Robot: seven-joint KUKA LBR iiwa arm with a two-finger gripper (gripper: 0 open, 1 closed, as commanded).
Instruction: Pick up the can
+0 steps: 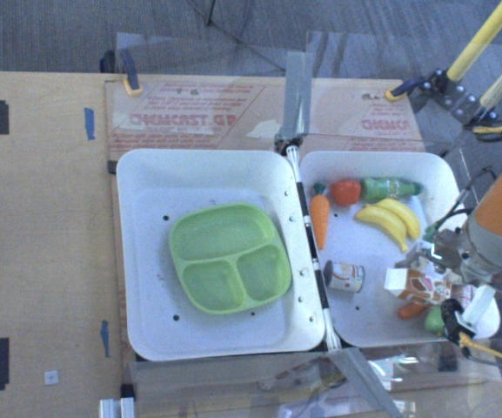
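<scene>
Camera view has the arm point(494, 225) reaching in from the right, its orange band over the right bin's point(355, 329) right rim and the wrist bent down toward that bin's lower right corner. The claw point(431, 264) sits low there, over a small carton point(420, 284); whether it is apart or together, I cannot tell. Left of it, well apart, the can point(344, 276) lies on its side on the bin floor, long axis running left to right, dark end toward the divider. Above are bananas point(391, 219), a carrot point(319, 219), a tomato point(346, 192) and a green bottle point(390, 187). A green tray point(230, 258) lies in the left bin point(146, 233).
</scene>
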